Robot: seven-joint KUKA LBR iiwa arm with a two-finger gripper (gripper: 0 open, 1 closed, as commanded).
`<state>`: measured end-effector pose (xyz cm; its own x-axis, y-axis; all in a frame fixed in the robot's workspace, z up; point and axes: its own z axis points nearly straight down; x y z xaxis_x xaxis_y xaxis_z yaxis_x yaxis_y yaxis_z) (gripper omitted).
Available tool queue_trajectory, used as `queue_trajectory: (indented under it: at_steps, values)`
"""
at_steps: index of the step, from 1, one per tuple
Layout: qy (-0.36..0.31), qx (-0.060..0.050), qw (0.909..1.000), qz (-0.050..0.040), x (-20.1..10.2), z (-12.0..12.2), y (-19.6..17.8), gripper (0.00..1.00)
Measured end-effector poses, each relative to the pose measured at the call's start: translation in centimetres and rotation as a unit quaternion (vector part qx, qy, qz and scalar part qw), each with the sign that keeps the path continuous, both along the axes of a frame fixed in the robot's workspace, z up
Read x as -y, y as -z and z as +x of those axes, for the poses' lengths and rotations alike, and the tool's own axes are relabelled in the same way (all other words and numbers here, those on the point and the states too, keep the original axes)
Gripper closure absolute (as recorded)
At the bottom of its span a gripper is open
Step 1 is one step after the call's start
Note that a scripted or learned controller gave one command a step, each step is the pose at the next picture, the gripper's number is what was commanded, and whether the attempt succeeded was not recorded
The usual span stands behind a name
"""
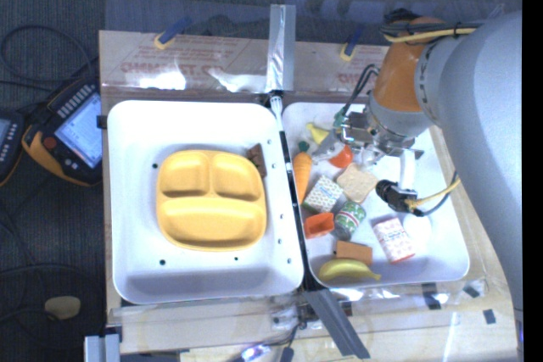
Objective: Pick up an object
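The right bin (450, 250) holds several toy foods: an orange carrot (301, 174), a checkered cube (322, 193), a tan cracker (355, 181), a green can (349, 219), a banana (348, 270), a brown block (353, 251) and a red-and-white box (394, 239). My gripper (357, 140) hangs low over the back of this bin, just above a small red piece (341, 157) and right of a yellow piece (318, 134). The wrist hides what lies directly under it.
The left bin (127, 182) carries a yellow divided plate (212, 199), with a small brown piece (256, 157) at its right edge. An orange wedge (319, 224) lies by the divider. A black cable loop (392, 193) hangs from the wrist. A pendant (72, 136) lies left of the bench.
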<state>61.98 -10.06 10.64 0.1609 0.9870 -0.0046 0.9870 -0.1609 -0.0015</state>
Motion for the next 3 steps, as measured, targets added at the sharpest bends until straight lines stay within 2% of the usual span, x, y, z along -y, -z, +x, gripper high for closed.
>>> queue_trajectory:
  at_steps: [1, 2, 3]
  values:
    - [-0.005, 0.008, 1.0, -0.0022, 1.1, 1.9, 1.3, 0.0]
    - [-0.006, 0.009, 0.9999, -0.0032, 1.1, 2.0, 0.2, 1.0]
    - [-0.055, 0.012, 0.9984, -0.0045, 1.0, 1.2, 1.0, 1.0]
